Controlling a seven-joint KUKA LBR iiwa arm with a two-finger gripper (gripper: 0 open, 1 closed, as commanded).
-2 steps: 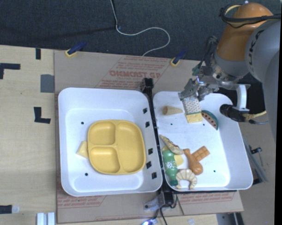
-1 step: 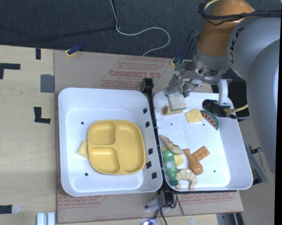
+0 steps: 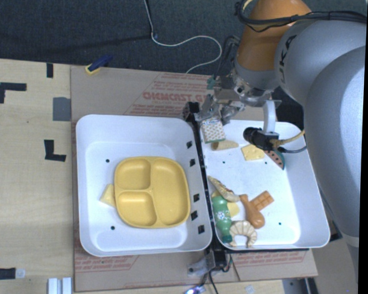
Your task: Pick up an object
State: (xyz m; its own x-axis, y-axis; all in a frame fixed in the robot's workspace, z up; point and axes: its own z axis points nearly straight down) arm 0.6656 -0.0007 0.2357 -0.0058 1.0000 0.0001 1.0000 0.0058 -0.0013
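Observation:
My gripper [image 3: 212, 120] hangs over the far left corner of the right bin [image 3: 302, 202], just right of the divider between the bins. A small square waffle-patterned piece [image 3: 213, 132] sits between its fingers, tilted and lifted above the bin floor. Just below it, a flat beige piece [image 3: 225, 145] lies on the bin floor. Nearby on the right lie a yellow cheese wedge [image 3: 253, 153] and a watermelon slice [image 3: 276, 158].
The left bin [image 3: 90, 170] holds a yellow divided plate [image 3: 152, 192] with a yellow wedge [image 3: 106, 195] at its left edge. In the right bin's near left lie a green bottle [image 3: 221, 212], a shrimp [image 3: 245, 235], an orange drumstick [image 3: 254, 211] and a pale shell-like piece [image 3: 223, 190].

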